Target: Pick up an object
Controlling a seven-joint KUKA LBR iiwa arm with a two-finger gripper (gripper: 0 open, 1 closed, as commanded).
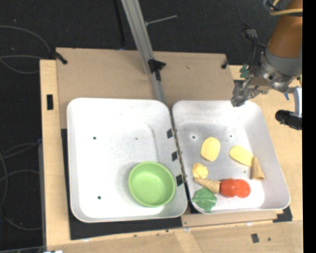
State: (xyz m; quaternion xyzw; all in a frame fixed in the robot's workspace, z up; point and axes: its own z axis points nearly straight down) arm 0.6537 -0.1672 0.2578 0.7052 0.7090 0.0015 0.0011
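Note:
My gripper (pixel 239 100) hangs over the far right corner of the right bin (pixel 221 115), above its back rim, with nothing visible between its fingers. Well in front of it, on the bin's floor, lie a yellow oval piece (pixel 210 148), a yellow wedge (pixel 241 155), a small yellow lump (pixel 200 170), a red tomato-like toy (pixel 235 188), a green leafy toy (pixel 204 199), and two tan cones (pixel 257 168) (pixel 208 183). All of these sit apart from the gripper.
The left bin (pixel 105 125) holds a light green bowl (pixel 151 184) at its front right. A metal pole (pixel 139 30) slants down to the bins' shared back edge. The cardboard bench top (pixel 105 73) surrounds both bins.

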